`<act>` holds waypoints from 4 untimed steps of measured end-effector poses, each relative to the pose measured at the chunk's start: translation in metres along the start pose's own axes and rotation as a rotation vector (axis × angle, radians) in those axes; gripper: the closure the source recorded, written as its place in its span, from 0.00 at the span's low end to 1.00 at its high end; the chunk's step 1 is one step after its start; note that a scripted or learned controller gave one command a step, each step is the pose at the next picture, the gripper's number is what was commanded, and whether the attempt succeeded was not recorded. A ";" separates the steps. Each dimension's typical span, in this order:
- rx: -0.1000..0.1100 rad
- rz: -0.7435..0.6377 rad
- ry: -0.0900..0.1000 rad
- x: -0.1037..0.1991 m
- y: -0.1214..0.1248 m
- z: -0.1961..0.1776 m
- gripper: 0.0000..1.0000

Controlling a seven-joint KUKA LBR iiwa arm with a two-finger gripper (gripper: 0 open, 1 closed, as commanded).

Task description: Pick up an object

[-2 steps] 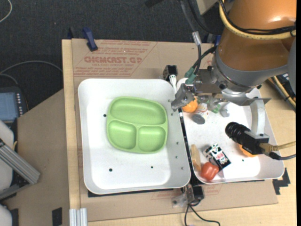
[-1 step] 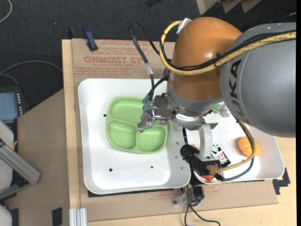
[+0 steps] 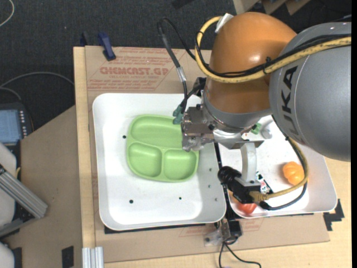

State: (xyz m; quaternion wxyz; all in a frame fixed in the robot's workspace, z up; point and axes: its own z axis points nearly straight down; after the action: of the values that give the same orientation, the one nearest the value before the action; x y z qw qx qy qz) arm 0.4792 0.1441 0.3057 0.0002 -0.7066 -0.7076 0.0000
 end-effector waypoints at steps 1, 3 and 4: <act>-0.015 -0.005 0.007 0.042 0.001 -0.117 1.00; -0.001 0.000 -0.001 -0.023 0.000 -0.094 1.00; -0.007 0.010 -0.002 -0.097 0.001 -0.125 1.00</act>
State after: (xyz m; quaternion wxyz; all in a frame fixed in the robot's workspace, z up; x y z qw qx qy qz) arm 0.4800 0.0469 0.4309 -0.0031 -0.7100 -0.7042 -0.0020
